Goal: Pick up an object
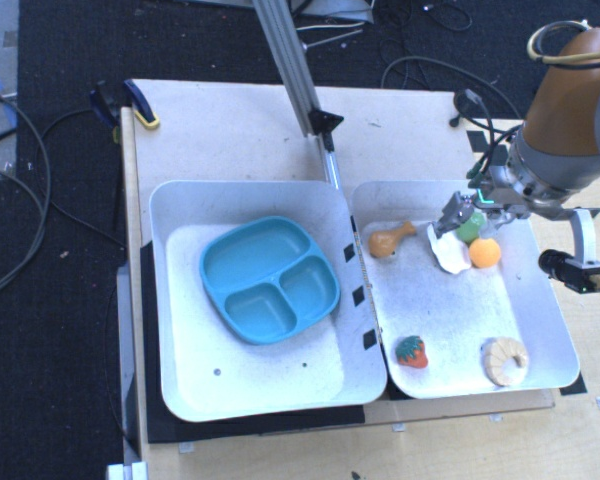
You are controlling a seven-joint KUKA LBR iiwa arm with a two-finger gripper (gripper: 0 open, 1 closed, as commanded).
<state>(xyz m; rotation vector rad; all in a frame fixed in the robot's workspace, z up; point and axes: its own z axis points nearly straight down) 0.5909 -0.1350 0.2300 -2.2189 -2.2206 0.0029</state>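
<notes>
Nearest the camera, in the right bin [540, 338], a toy strawberry [411, 351] lies at about seven o'clock of the bin floor and a pale, ring-shaped pastry toy [505, 360] at about five o'clock, the two well apart. In the left bin [170, 298] a blue divided plate [269, 279] with three compartments rests near the middle, tilted a little on the floor.

Farther back in the right bin, a tan toy drumstick [390, 239] lies at about eleven o'clock, close to the wall shared by the two bins. At about one o'clock sit three things bunched together — a white piece [448, 252], an orange ball [486, 253] touching its right side, and a green object [470, 228] just behind them.

The gripper [460, 218] hangs right over that cluster, its tip at the green object; whether the claw is apart or together cannot be told from this angle. The arm [570, 118] — grey, with its orange band — enters from three o'clock.
</notes>
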